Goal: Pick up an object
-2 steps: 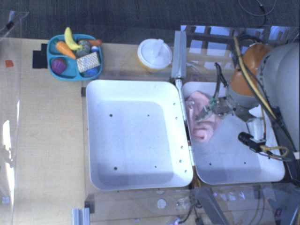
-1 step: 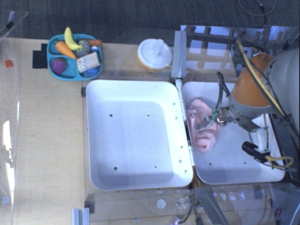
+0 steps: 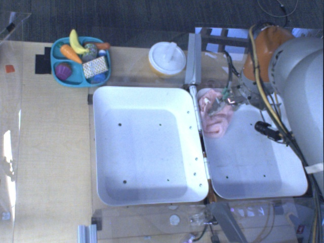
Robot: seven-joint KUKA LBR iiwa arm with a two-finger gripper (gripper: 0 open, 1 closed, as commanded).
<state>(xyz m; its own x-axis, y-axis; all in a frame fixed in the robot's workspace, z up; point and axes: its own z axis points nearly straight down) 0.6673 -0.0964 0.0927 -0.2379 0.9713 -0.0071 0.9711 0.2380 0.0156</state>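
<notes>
Gripper down on the pink cloth, far corner of the right bin

Going left to right: blue tray [image 3: 78,62] of toy food at 10 o'clock, left bin [image 3: 147,146], white lidded tub [image 3: 167,58] at 12. Pink cloth [image 3: 216,116] sits bunched against the right bin [image 3: 263,176]'s left wall; gripper [image 3: 225,100] touches its top, can't tell how wide. Open floor toward 5 o'clock.

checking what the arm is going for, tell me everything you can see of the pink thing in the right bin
The pink thing looks soft and crumpled, like cloth or a plush toy, pale pink with lighter folds; its exact kind is hard to tell. It lies in the far left corner of the right bin, against the bin's left wall. The hand is right at its upper edge, overlapping it from the right; whether it grips the thing is unclear.
</notes>
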